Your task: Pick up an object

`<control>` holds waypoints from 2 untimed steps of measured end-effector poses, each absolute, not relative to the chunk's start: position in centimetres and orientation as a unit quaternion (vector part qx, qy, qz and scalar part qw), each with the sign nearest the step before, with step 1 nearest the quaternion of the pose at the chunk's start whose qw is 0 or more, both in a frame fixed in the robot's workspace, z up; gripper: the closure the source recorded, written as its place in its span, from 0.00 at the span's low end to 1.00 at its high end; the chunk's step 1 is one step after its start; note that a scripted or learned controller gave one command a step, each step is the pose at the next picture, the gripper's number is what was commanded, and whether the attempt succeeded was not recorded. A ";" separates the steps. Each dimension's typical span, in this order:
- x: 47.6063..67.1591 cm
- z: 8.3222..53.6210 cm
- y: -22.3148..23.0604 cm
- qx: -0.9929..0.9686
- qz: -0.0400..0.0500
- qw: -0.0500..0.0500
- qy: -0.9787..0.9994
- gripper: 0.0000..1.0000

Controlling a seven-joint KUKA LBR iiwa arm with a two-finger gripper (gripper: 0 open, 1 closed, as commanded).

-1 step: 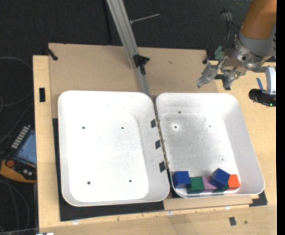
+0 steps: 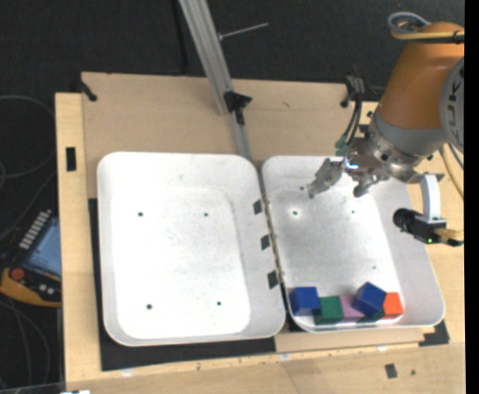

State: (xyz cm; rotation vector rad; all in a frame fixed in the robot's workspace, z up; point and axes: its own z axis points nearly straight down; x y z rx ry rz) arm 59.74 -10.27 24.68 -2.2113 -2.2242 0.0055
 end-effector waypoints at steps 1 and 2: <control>59.4 24.2 -6.7 -0.705 0.000 0.000 -0.709 0.00; 62.3 13.7 -10.3 -0.708 0.003 0.001 -0.706 0.00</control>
